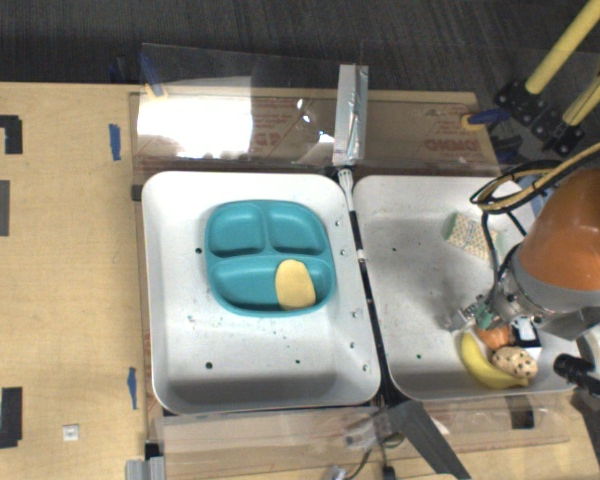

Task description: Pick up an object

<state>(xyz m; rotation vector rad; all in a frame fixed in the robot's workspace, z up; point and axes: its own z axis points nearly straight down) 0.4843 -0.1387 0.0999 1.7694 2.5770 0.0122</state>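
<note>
The bench (50,268) was pale wood and carried 2 shallow white bins side by side. The left bin (180,318) held a teal divided plate (270,258) with 3 compartments, set toward its far half. The right bin (420,298) sat just beside it, their rims touching along the middle. The grey arm (575,238), with its orange band, reached in from the right and hung over the right bin's near right corner. Its gripper (500,318) pointed down into a small cluster of objects there; how wide it stood could not be told, as the wrist hid it.

A yellow oval object (296,284) lay in the plate's near right compartment. A banana (485,363) lay curved against the right bin's near wall, just below the gripper. A pale patterned piece (468,234) lay near that bin's far right side. A small orange item (497,335) sat touching the banana, and a speckled item (520,363) rested at the banana's right end.
</note>
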